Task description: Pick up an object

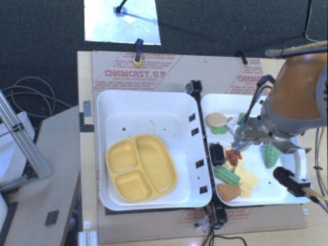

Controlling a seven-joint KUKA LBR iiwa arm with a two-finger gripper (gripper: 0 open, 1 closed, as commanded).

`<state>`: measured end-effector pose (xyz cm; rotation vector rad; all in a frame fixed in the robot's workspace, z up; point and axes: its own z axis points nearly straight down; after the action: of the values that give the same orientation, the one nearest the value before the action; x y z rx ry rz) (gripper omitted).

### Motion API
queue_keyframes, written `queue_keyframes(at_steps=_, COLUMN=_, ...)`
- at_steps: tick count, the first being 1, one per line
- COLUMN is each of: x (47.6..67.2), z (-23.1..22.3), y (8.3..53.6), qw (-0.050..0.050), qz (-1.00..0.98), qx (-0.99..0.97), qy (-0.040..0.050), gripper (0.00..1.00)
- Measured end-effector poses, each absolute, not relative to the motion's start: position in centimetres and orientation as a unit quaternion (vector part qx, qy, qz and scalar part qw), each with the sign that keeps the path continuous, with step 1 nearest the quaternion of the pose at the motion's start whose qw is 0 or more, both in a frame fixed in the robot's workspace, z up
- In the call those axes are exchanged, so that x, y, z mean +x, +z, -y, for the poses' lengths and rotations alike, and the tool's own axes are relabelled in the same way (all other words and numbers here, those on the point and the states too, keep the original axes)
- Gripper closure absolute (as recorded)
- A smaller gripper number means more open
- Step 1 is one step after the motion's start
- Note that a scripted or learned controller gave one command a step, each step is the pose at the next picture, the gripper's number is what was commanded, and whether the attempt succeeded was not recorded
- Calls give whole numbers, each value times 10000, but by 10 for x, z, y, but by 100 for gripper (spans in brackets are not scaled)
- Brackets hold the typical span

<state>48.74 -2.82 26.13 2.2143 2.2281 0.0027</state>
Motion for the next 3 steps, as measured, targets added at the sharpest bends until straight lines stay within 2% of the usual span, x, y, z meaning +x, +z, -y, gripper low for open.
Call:
queue_keyframes(at_steps=1, x=488, z=31, y=361, qw=46, qz=-7090, qx=7052, qy=44, gripper=100)
queue_keyframes(at_steps=2, x=484, z=9, y=176, qw=-58, qz=-7078, qx=7064, qy=-49, gripper=100)
queue_keyframes(at_steps=3, x=488, z=-57, y=234, qw=11, qz=-7113, qx=7029, qy=35, gripper=100)
